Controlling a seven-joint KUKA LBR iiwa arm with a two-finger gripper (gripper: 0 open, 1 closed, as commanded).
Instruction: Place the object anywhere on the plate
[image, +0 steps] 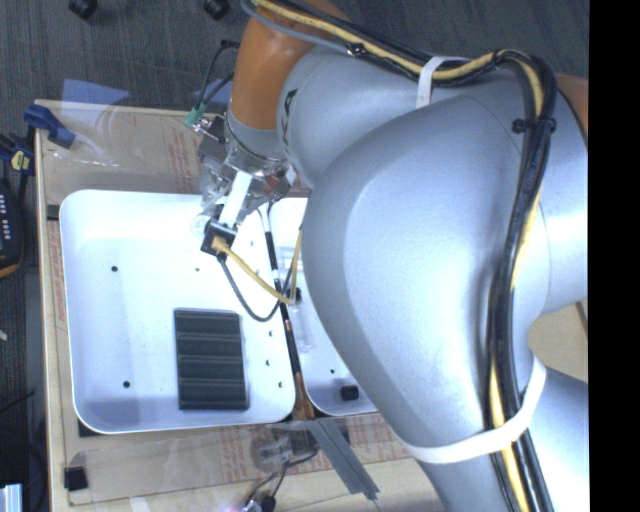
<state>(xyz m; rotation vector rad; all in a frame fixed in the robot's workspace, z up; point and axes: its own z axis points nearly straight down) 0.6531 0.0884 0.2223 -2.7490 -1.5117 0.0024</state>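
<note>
- Where the left bin (90, 300) nears the view's bottom, a ribbed black block (211, 360) lies flat.
- Over that bin's upper right corner hangs the gripper (222, 200), well apart from the block; its grip cannot be told.
- A small black piece (347, 393) sits in the right bin (318, 400).

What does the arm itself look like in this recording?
The arm is smooth, rounded and grey, with an orange band above the wrist. Black and yellow cables run along its outside, tied on with white straps. The gripper is a small silvery metal unit.
</note>
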